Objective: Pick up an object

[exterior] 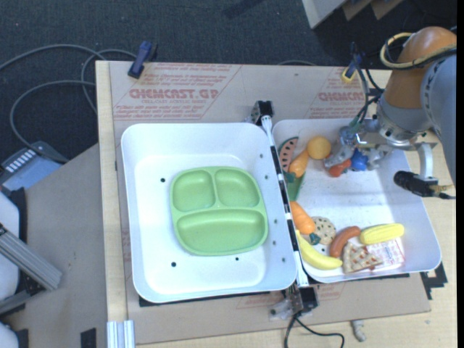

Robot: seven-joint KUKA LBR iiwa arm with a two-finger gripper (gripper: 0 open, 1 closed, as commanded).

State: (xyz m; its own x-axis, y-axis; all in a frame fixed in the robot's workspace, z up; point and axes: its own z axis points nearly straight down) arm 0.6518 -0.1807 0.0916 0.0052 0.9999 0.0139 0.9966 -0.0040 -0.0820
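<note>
My gripper [353,153] is low over the back of the right bin [429,232], at the end of the grey arm with the orange band [424,46]. Right under it lie a small red piece [336,170] and a blue piece [359,163]; whether either is held cannot be made out. Just left of it sit a yellow-orange round fruit [317,148], an orange piece [298,165] and a watermelon slice [288,151]. Along the bin's front lie a carrot [303,220], a cookie [323,230], a banana [319,257], a sausage [344,239], a corn cob [382,232] and a wrapped slice [371,256].
The left bin [145,194] holds a green divided plate [217,210]. A black clip [262,110] joins the bins at the back. A blue clamp [141,58] sits on the board's far left corner. A black part [413,183] sticks out by the arm over the right bin.
</note>
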